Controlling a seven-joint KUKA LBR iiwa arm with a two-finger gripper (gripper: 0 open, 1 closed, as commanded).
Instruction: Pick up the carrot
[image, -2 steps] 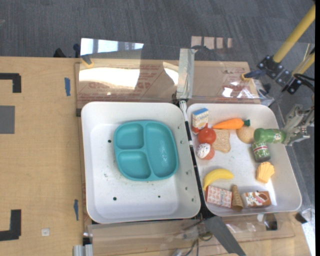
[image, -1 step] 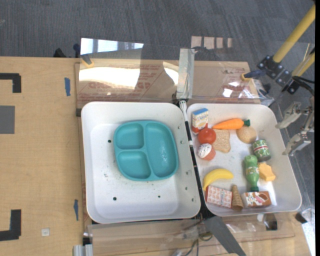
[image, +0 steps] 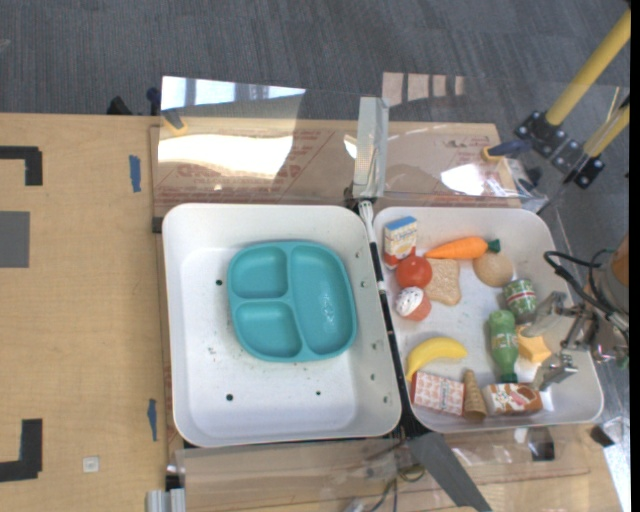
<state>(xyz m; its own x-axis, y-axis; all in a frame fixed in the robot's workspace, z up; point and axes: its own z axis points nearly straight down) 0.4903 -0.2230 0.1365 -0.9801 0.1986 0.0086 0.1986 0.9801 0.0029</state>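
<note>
The orange carrot (image: 455, 248) with a green top lies on its side near the far wall of the right bin (image: 560, 245), between a small white and blue block (image: 401, 237) and a tan potato (image: 492, 268). My gripper (image: 552, 340) hangs at the right bin's right side, well to the near right of the carrot and apart from it. Its fingers stand open, one finger (image: 545, 306) farther and one nearer, with a yellow cheese wedge (image: 533, 347) lying on the bin floor at the gap between them.
The right bin also holds a tomato (image: 412, 270), bread slice (image: 444, 282), banana (image: 437, 352), green can (image: 519, 296), green bottle (image: 502, 338) and small boxes (image: 438, 392) along the near wall. A teal divided plate (image: 292, 300) sits in the left bin (image: 190, 330).
</note>
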